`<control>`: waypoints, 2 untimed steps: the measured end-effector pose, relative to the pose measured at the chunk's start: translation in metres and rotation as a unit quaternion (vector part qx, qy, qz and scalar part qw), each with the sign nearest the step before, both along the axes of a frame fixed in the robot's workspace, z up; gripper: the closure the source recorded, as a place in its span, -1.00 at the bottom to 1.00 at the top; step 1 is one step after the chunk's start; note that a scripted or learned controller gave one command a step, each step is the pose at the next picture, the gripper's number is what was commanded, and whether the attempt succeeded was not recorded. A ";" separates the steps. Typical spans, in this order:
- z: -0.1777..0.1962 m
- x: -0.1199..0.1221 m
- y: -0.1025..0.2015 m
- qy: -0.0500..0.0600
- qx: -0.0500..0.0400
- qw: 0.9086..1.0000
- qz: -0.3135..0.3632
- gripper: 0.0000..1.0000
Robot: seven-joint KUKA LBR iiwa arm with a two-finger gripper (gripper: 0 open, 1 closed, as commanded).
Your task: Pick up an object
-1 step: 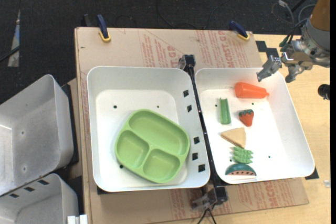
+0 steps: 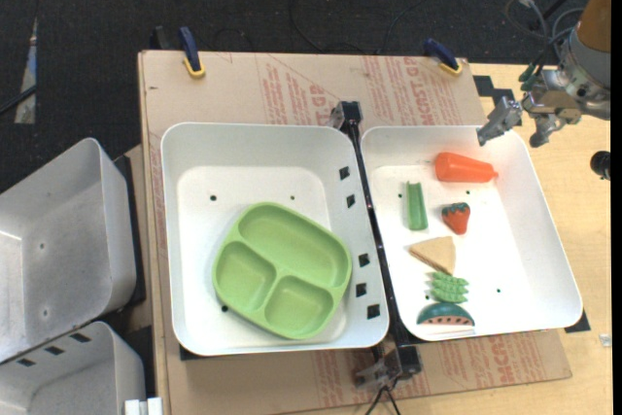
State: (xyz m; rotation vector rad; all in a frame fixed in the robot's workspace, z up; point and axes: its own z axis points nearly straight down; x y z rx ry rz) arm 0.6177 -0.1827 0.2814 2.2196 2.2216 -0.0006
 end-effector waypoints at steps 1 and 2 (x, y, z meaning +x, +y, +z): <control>-0.064 -0.004 0.003 0.003 0.001 1.000 -0.001 -1.00; -0.126 -0.009 -0.002 0.003 0.001 1.000 -0.001 -1.00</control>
